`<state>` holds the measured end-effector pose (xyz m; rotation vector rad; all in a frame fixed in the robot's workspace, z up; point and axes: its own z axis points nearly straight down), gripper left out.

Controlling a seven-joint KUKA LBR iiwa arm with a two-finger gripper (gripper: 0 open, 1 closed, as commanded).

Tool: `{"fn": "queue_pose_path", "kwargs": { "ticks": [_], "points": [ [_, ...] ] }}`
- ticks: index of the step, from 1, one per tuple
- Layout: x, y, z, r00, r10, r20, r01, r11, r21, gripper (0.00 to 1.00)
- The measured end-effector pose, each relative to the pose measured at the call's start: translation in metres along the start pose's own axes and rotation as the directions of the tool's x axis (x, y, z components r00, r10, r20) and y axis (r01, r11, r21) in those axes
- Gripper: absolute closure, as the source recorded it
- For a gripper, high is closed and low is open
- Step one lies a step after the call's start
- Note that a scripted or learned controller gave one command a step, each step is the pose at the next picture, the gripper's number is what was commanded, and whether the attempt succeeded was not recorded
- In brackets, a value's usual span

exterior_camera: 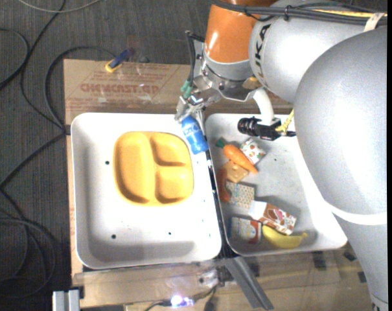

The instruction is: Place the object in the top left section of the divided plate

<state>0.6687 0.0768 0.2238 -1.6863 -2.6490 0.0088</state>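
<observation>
Object: small blue bottle (194, 135) with a white label, pale cap end uppermost.
Axis: long axis runs from about 11 o'clock to 5 o'clock, cap toward 11.
Location: over the left bin's (92, 238) right rim, at 2 o'clock from the yellow divided plate (153, 168), just off its top right corner.
Gripper (188, 107): its fingers pinch the bottle's upper end.
Right bin (325, 232): carrot (239, 157), banana (283, 239) and small cartons.

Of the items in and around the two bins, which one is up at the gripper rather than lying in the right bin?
The blue bottle, hanging under the gripper over the seam between the bins. The carrot, banana and cartons lie on the right bin's floor.
</observation>
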Motion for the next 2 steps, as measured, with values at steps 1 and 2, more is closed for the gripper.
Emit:
{"fn": "queue_pose_path", "kwargs": {
  "ticks": [1, 2],
  "points": [
    [0.0, 0.0, 0.0, 1.0, 0.001, 0.001, -0.001, 1.0, 0.0, 0.0],
    [0.039, 0.008, -0.005, 0.992, -0.129, 0.0, 0.129, 0.992, 0.0, 0.0]
  ]
}}
